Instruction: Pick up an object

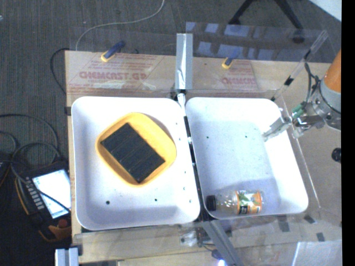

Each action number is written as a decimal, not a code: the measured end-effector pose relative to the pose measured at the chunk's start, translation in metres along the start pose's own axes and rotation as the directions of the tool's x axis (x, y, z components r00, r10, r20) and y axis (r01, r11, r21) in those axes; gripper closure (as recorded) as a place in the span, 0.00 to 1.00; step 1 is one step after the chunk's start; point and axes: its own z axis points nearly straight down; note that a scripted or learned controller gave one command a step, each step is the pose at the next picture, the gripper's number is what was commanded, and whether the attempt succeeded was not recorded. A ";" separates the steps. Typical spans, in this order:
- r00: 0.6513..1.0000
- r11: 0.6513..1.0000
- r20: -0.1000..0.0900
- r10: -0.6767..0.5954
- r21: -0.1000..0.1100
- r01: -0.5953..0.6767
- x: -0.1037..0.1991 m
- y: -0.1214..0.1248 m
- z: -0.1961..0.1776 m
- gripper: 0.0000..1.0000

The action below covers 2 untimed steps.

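A clear plastic bottle (236, 201) with a black cap and an orange label lies on its side at the near edge of the right bin (233, 148). A yellow dish-shaped object with a dark ribbed rectangle on top (135, 148) rests in the middle of the left bin (83, 204). My gripper (275, 129) hangs over the right bin's far right corner, pointing left, well away from the bottle and with nothing visibly in it. The arm's orange band (336, 73) shows at the right edge.
A metal divider post (183, 65) stands behind the seam between the bins. Clear plastic panels rise along the bench's back and right side. Two clamps (112, 50) sit on the back board. A tablet and cables lie on the floor at left.
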 end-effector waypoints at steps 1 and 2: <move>0.980 0.980 -0.004 -0.197 0.000 0.197 0.003 -0.019 0.121 0.00; 0.942 0.942 0.002 -0.335 -0.005 0.335 0.018 -0.052 0.167 0.00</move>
